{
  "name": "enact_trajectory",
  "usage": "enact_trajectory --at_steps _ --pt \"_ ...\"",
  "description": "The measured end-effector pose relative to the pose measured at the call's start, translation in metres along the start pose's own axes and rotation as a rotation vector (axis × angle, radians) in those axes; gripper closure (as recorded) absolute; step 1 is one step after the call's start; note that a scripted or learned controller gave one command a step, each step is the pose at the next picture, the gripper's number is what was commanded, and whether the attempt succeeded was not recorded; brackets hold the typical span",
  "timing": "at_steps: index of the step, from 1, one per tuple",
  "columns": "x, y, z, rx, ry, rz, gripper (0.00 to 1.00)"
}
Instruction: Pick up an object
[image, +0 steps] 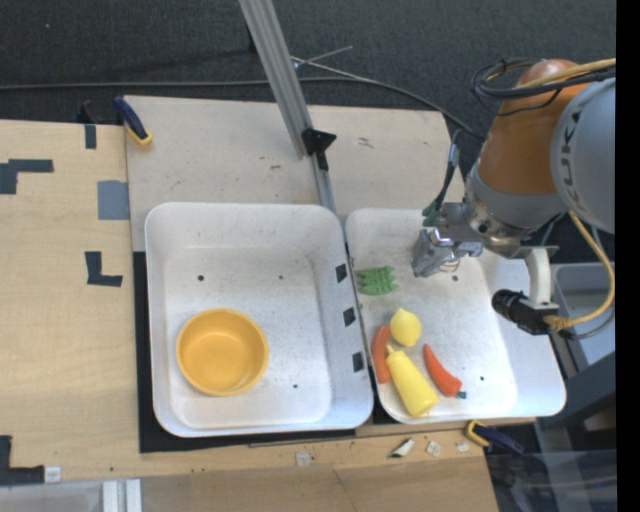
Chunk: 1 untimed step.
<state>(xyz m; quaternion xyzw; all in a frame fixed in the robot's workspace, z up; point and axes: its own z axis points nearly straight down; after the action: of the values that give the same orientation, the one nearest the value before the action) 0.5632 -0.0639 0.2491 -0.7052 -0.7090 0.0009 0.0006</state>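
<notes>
My gripper (432, 258) hangs over the upper part of the right bin (520, 395), its metal fingers pointing down and left. Just left of it lies a small green leafy toy (377, 281), apart from the fingertips. Lower in the same bin sit a yellow lemon-shaped piece (404, 327), a long yellow piece (412, 382), an orange strip (380, 353) near the bin's left wall, and a red-orange carrot-like piece (441, 370). Nothing shows between the fingers.
The left bin (240, 235) holds a yellow bowl (222, 351) at its lower left. A slanted metal pole (290, 95) crosses above the bins and ends at a black clamp. Cables run behind the arm at the right.
</notes>
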Motion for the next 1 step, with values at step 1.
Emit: enact_trajectory --at_steps 1 --pt "0.0369 0.0303 0.0012 -0.001 0.0 0.0 1.0"
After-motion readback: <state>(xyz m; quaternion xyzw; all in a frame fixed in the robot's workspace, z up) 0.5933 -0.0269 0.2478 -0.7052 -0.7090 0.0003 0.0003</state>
